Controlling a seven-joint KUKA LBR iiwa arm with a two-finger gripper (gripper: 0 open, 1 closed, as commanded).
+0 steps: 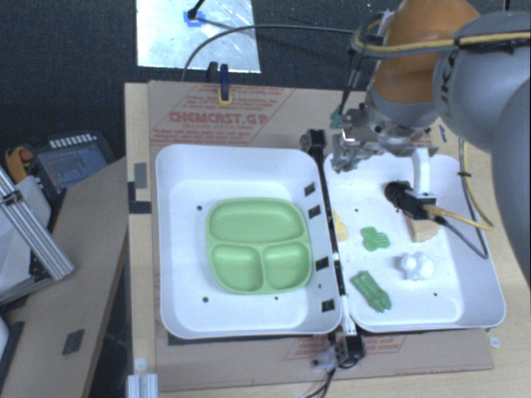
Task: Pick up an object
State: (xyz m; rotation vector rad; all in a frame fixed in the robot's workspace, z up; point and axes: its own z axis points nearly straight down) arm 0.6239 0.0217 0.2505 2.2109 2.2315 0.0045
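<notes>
Your pincer sits at the far-left corner of the right bin, hanging under the grey arm and its orange band, and I can't tell you from this angle how it is set, so don't count on a grasp. Nothing is visibly between its tips. Look nearer the camera from the pincer and you've got your candidates on the bin floor: a small green clover-shaped piece well below it, and a longer green toy further toward the near rim. Off to the pincer's right and nearer, a white knobbly object lies apart from the greens, with a tan wedge just beyond it, partly covered by a black fitting on the arm. A sliver of yellow rests against the divider below the pincer. To the pincer's left, in the other bin, you see a green compartment plate lying flat, well apart.
</notes>
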